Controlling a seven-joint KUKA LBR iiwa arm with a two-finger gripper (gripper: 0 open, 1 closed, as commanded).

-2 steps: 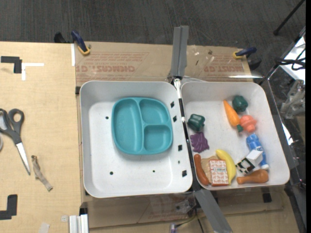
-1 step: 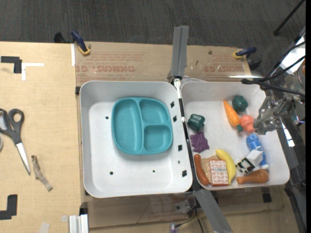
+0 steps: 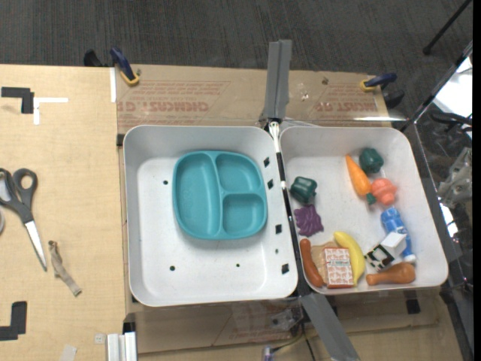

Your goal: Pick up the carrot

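Crowding the near wall of the right bin [image 3: 325, 155], an orange-brown piece [image 3: 391, 275] is lying where it could be mistaken for the target. Whether the tool is clenched or released I cannot tell. The carrot [image 3: 358, 175] is lying toward the bin's far side, touching a peach-coloured item [image 3: 383, 191] and just beside a dark green one [image 3: 370, 159], so closing there is risking a nudge or a double grab.

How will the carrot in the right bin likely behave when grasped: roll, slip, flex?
The carrot looks like smooth moulded plastic, so probably rigid and light. Its tapered, rounded body may slip toward the narrow end or roll if nudged. A dark green toy touches its top end, so it may get bumped.
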